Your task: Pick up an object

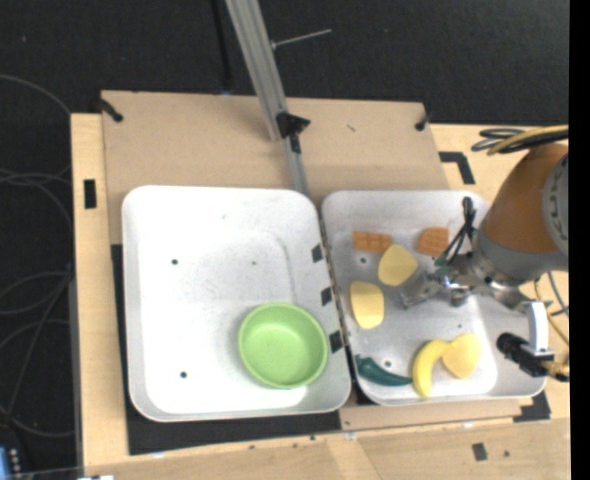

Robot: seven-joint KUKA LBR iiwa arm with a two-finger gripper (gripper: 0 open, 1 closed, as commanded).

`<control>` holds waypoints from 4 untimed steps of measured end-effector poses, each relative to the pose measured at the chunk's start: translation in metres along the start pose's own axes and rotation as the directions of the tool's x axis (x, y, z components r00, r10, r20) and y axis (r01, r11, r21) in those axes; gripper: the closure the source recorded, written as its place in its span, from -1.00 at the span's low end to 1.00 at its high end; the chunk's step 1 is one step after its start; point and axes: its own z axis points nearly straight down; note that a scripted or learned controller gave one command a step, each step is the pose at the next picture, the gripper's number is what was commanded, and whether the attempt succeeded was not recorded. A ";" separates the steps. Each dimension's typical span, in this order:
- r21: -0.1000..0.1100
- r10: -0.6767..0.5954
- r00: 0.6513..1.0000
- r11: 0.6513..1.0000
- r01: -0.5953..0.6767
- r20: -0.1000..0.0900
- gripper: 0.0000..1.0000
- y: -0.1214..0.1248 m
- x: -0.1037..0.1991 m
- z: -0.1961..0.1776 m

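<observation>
Just left of the claw lie two yellow chips; its opening cannot be told. Behind it sit crackers. Toward the camera lie a banana and pepper. Far left sits a bowl.

A single fixed camera looks down from above at a slant, far enough off to take in the whole bench, both white bins side by side, and the arm entering from the right edge
</observation>
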 end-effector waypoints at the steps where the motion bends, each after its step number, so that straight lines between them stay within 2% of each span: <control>1: -0.004 0.004 1.000 1.000 -0.004 0.000 1.00 0.001 -0.001 -0.011; 3: -0.001 -0.004 1.000 1.000 0.004 0.000 1.00 0.011 -0.011 -0.131; 4: -0.003 -0.006 1.000 1.000 0.006 -0.002 1.00 0.012 -0.012 -0.158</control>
